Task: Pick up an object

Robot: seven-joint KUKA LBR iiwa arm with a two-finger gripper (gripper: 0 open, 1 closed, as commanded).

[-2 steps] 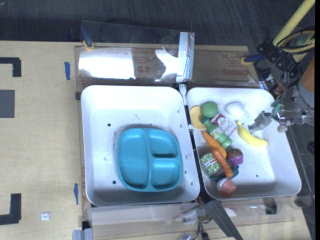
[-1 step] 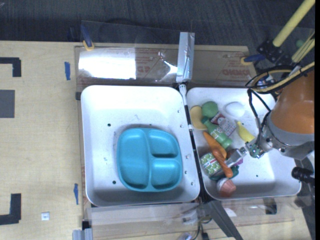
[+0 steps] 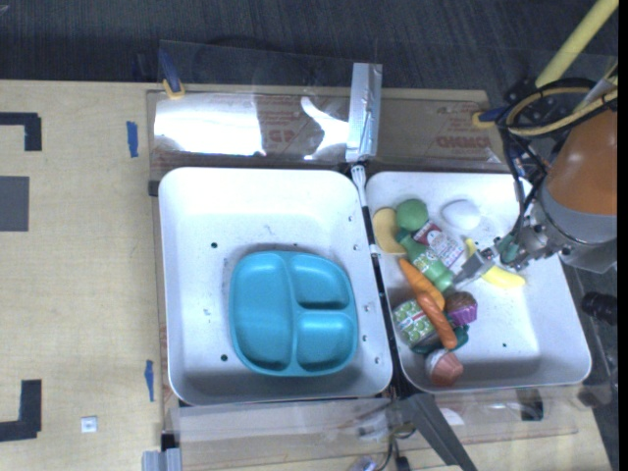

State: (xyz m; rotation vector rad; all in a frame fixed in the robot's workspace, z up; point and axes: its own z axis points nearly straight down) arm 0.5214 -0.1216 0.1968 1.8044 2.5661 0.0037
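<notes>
You see two bins side by side on the surface [image 3: 69, 292], touching along their inner walls. The left bin [image 3: 186, 224] holds a divided tray [image 3: 292, 310] lying near its front half. The right bin [image 3: 549, 341] holds a cluster of toy foods [image 3: 432, 292] packed toward its left wall, running from back to front. The arm [image 3: 589, 184] reaches in from your right, and its tool [image 3: 488, 255] sits just right of the cluster, over the bin's middle. Behind both bins stands a clear panel [image 3: 255, 116].
</notes>
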